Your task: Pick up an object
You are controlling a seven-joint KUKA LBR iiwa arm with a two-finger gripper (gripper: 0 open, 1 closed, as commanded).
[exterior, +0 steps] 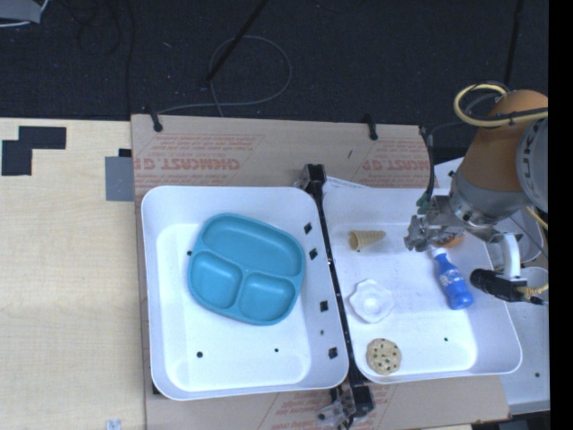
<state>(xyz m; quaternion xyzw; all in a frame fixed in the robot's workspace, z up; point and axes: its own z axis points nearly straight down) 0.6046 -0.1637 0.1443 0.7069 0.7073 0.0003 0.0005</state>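
2 shallow white bins sit side by side on a brown cardboard sheet (pixel 269 155) in the lower middle of the frame. The left bin (pixel 170 330) holds a blue divided plate (pixel 246 269) with 3 compartments, lying flat and slightly turned, near the bin's center. The right bin (pixel 483 352) holds 4 small things. A tan cone (pixel 366 238) lies on its side in the bin's upper left part. A white crumpled cup-like piece (pixel 371 301) rests near the bin's middle left, and a round chocolate-chip cookie (pixel 384 356) lies below it at the bin's lower left edge. A blue bottle (pixel 451 280) with a white cap lies tilted in the bin's right half, cap end pointing to the upper left.

The arm (pixel 501 164) enters from the right of the frame, with its orange band at the upper right. The gripper (pixel 428 233) hangs low over the upper right part of the right bin, just above the bottle's cap end and to the right of the cone. Its tips are too dark and blurred to read their spread, so I cannot tell their state, and nothing is seen between them.
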